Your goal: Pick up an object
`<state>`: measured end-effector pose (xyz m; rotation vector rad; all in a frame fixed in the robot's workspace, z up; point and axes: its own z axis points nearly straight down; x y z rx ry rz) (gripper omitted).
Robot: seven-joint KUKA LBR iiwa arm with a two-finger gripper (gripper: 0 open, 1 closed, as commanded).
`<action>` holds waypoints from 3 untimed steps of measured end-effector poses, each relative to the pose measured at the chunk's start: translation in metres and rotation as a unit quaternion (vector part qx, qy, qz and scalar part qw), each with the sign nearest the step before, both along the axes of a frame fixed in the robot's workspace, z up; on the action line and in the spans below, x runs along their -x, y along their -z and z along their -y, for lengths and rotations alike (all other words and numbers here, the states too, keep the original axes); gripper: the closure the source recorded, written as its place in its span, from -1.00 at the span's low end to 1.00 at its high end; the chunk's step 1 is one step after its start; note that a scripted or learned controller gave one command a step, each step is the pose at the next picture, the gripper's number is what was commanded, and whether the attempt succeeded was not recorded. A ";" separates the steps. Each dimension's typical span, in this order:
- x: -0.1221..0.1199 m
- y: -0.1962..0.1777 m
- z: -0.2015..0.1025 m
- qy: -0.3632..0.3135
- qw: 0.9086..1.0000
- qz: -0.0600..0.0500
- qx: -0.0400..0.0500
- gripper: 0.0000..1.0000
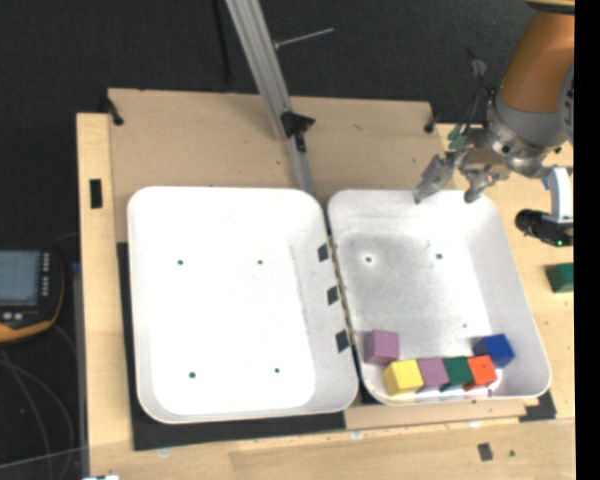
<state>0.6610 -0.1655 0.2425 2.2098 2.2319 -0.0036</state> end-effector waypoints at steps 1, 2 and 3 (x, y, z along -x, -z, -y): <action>0.013 0.045 0.013 0.005 1.000 -0.001 0.000 -1.00; 0.011 0.030 0.014 0.005 1.000 0.003 0.000 1.00; -0.001 -0.022 -0.013 0.002 1.000 0.005 0.000 1.00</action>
